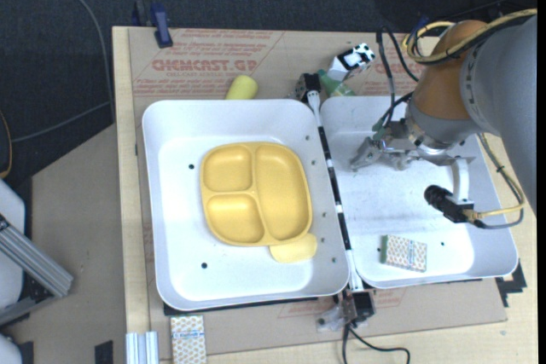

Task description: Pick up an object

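Table (128, 268) edge nearest, with a small patterned card (188, 337) lying outside the bins. Just beyond, near the front wall of the right bin (503, 256), a patterned packet (403, 252), lying flat and apart from everything else: likeliest target for the pick. Alongside, in the left bin (166, 183), a yellow divided plate (254, 192) with a pale yellow piece (294, 249) tucked against its near edge. Further back in the right bin, a black part on a yellow cable (448, 202), seemingly belonging to the arm rather than loose. Behind that, end effector (388, 151) low over the bin's back half, near the divider and well apart from the packet; cannot tell how far open, and nothing seen held in it. Farthest, past the bins, a yellow cylinder (242, 87), a black-and-white toy (354, 60) and a blue clamp (159, 24).

Risks, as a judgement:
- Closing on bare bin floor, with no object under the end effector.
- Sliding the packet instead of lifting it, so thin a thing lying flat on a smooth floor close to the front wall.
- Snagging the dangling cable on the bin rim, or dragging it across the packet during a reach forward.
- Pressing too hard into the floor while trying to get under the packet's edge.
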Controlling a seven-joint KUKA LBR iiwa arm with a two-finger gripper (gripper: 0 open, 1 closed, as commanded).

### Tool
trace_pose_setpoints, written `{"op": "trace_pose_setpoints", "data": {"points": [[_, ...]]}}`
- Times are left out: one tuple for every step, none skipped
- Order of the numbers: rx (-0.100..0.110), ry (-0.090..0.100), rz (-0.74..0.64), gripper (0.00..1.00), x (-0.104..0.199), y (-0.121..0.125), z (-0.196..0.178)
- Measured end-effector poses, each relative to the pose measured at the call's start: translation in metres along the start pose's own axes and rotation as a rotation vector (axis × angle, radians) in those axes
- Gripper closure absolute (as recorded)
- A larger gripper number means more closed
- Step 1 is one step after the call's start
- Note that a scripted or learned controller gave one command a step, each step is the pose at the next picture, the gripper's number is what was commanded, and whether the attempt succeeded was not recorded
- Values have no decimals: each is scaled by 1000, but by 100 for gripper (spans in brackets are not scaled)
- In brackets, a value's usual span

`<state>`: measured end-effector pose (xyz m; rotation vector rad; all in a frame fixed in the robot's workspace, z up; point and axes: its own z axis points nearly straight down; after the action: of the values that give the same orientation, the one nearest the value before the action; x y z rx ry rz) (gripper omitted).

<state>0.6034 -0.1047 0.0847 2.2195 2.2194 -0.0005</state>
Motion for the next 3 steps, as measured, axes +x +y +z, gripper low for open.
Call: {"op": "trace_pose_setpoints", "data": {"points": [[4,2,0,0,8,-5,0],[4,2,0,0,-12,-24,0],[0,1,-1,0,-5,21,0]]}}
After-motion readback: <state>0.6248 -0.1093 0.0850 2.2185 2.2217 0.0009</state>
